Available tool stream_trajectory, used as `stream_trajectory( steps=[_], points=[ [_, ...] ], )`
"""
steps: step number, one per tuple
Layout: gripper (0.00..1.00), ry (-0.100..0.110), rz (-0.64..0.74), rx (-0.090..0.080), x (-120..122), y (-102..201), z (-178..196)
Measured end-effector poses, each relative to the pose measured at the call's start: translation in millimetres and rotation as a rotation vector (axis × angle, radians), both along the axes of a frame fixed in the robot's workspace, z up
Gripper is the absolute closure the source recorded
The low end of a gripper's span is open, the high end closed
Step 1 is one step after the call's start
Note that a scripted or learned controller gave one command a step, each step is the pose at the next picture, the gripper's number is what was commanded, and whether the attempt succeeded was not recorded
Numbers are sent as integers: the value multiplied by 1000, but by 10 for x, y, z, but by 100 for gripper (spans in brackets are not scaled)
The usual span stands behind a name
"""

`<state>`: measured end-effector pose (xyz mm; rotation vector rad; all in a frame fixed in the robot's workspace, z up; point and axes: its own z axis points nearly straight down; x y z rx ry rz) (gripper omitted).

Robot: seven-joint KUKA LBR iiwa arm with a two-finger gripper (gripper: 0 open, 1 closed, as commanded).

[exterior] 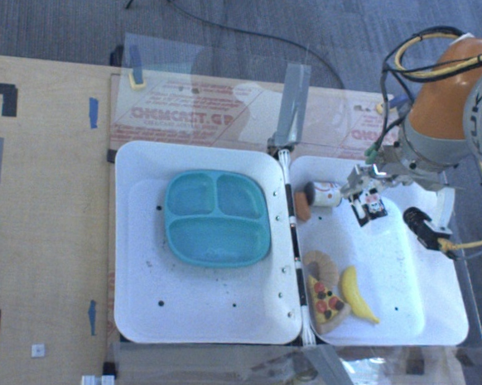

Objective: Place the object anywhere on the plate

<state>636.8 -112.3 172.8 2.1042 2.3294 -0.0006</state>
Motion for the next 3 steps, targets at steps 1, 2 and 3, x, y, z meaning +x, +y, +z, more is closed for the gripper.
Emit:
stream_trajectory(
  steps=[1,2,3],
  points=[
    [100,1,18,2,-21,868,132],
    [100,3,223,3,-261,1551,121],
    [0,3,223,2,-260,1546,123]
  ],
)
